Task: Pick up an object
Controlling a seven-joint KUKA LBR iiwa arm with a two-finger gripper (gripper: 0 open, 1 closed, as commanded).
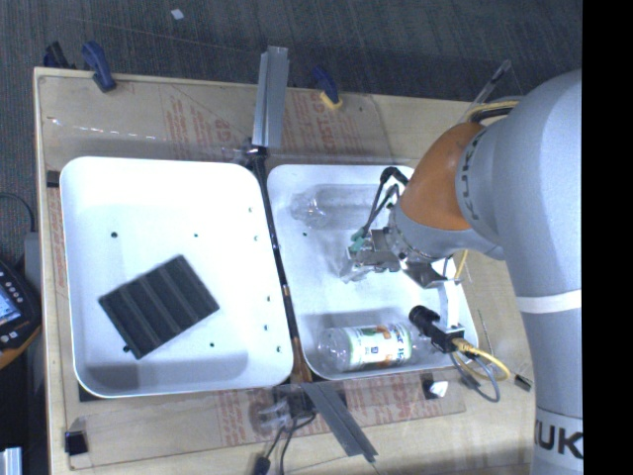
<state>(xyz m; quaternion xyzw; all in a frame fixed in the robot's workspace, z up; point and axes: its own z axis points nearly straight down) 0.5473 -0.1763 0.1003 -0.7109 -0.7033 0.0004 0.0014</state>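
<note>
- Bench point(148, 117): pale wood top, red printed lettering on it, fills most of the frame.
- Floor point(297, 8): dark grey carpet along the top of the frame.
- Blue clamps point(97, 65) on the bench's upper edge, upper left and upper centre.
- Metal bar point(269, 97) runs down from the top centre to the gap between the bins; another angled bar point(341, 426) at the bottom centre.
- Handheld controller point(12, 305) at the left edge, partly cut off.
- Left bin point(89, 186): white, shallow, holds one dark ribbed panel point(158, 305) lying flat and skewed in its lower left part.
- Right bin point(297, 181): white, touching the left bin along the centre line.
- Clear bottle point(318, 207) in the right bin's upper left, faint, lying down.
- Labelled bottle point(368, 345) lying on its side along the right bin's lower edge, well apart from the gripper.
- Arm point(514, 196) comes in from the right, orange band over the right bin.
- Gripper point(364, 255) sits low in the middle of the right bin, between the two bottles; can't tell how wide the tool is or whether anything is in it.
- Black and yellow cables point(465, 349) trail at the right bin's lower right corner.
</note>
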